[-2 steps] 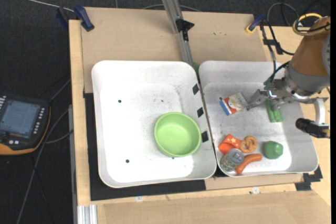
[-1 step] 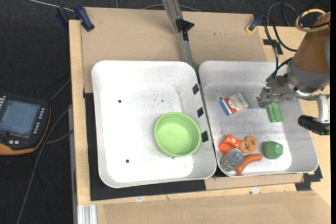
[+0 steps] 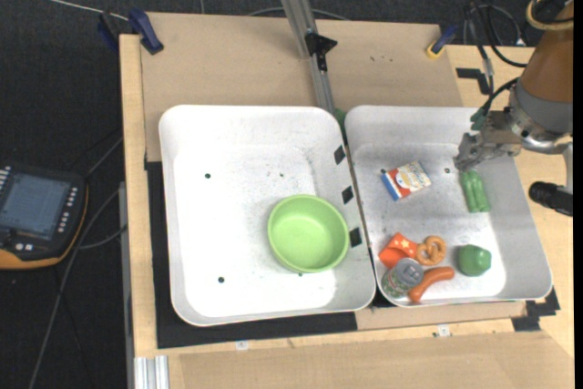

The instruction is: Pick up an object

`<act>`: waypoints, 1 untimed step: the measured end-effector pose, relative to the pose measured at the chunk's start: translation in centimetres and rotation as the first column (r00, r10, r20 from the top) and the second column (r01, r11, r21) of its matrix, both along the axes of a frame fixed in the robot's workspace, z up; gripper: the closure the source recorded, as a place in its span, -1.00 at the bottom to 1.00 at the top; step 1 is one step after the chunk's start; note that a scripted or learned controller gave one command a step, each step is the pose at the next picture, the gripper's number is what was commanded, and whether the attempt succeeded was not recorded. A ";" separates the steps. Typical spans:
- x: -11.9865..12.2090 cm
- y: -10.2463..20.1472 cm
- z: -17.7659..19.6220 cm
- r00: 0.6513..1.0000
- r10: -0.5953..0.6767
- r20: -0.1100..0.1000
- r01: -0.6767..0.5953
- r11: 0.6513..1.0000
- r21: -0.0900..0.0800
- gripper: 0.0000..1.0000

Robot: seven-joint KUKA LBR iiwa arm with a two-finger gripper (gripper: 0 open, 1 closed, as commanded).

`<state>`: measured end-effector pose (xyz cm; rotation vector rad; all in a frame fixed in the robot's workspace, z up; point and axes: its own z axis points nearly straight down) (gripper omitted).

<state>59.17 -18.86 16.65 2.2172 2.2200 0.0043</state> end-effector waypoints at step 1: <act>0.4 -0.5 4.4 1.000 -0.001 0.000 0.001 1.000 0.000 1.00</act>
